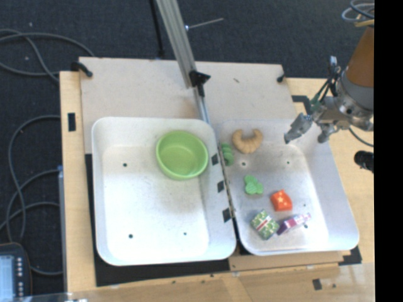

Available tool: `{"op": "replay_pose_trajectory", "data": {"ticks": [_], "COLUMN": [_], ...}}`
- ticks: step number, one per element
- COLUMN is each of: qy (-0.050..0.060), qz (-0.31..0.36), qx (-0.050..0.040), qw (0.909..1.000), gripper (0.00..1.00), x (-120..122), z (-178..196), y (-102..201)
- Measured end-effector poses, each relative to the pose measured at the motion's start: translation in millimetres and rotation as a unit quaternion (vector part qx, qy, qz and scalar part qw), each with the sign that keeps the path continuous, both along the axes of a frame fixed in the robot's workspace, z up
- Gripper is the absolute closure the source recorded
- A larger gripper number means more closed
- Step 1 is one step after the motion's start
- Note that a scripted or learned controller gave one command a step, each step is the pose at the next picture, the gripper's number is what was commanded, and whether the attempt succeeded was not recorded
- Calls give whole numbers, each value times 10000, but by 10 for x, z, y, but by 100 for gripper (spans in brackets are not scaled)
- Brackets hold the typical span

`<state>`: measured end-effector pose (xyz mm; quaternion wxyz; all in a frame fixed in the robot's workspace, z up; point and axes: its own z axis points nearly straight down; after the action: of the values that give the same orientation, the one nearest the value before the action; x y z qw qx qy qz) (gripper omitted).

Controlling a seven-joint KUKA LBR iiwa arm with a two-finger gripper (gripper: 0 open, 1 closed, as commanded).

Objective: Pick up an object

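Observation:
The right bin (327,187) holds a tan croissant-shaped toy (247,141) near its far edge, a small green piece (253,185), an orange-red block (281,201), a green patterned cube (264,224) and a purple-and-white tube (294,221). Another small green piece (227,154) lies by the divider. My gripper (311,129) hangs above the bin's far right corner, open, nothing between its fingers. It is well to the right of the croissant.
A green bowl (182,154) sits in the left bin (126,200) near its far right corner. A slanted metal rail (179,36) runs from the top toward the divider between the bins. Cables lie on the dark floor at left.

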<state>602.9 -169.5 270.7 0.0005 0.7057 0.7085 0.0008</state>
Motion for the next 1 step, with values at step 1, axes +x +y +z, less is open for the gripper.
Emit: {"op": "replay_pose_trajectory", "data": {"ticks": [1], "qy": [0], "qz": [1], "qx": [-1], "qw": [10000], "gripper": [0], "x": [0], "z": [0], "y": [0]}}
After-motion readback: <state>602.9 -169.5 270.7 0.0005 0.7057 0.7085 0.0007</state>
